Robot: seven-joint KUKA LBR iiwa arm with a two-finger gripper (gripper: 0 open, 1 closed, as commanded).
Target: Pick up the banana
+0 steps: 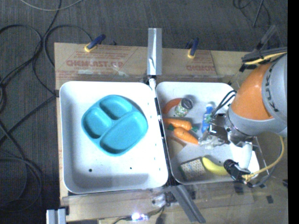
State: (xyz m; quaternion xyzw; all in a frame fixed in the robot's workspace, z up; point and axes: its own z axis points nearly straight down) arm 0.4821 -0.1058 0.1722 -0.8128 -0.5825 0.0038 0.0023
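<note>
Two bins: right bin [196, 87] crowded w/ carrots [183, 129], little room; banana [214, 166] lies by its front wall. Gripper [211, 133] hangs above bin's middle; can't tell its opening or any hold.

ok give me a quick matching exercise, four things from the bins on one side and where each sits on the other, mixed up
Things:
1. blue plate
2. banana
3. carrots
4. gripper

Places:
A. near edge of the right bin
B. above the middle of the right bin
C. left bin
D. left part of the right bin

Pairs: 1-C, 2-A, 3-D, 4-B
</note>
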